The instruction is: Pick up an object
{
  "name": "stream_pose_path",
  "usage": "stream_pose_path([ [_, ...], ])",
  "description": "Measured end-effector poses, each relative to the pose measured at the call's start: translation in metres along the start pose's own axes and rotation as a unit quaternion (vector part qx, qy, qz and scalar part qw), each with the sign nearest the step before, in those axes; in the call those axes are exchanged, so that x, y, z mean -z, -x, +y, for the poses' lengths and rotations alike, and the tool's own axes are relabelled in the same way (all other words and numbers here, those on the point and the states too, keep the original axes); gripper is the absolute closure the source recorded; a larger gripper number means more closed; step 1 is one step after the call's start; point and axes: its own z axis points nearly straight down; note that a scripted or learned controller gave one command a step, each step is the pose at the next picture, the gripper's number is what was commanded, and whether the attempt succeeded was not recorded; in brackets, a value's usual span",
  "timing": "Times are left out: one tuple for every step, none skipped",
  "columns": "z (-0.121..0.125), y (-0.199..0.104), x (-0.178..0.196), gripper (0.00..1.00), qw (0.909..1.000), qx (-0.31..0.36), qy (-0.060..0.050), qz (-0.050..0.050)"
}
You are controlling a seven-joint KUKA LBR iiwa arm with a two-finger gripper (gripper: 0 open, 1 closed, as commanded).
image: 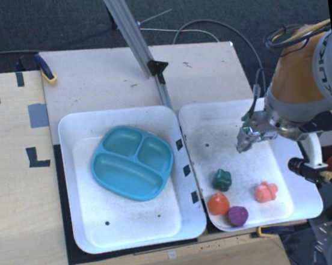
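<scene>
My gripper hangs over the upper middle of the right bin, with nothing visible between its fingers. Below it on the bin floor lie a dark green object, an orange-red round object, a purple round object and a pink-orange object. The green object is the nearest, down and to the left of the gripper. All of them rest near the bin's front edge.
The left bin holds a blue sectioned plate. A metal pole slants down to the divider between the bins. Cables loop behind the right bin. The arm's grey and orange body covers the right bin's right side.
</scene>
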Motion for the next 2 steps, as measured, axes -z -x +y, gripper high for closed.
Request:
stream_pose_path([
  [0.001, 0.000, 0.023, 1.00, 1.0000, 0.000, -0.002, 0.000],
  [-0.009, -0.048, 0.027, 1.00, 1.0000, 0.002, -0.003, 0.001],
])
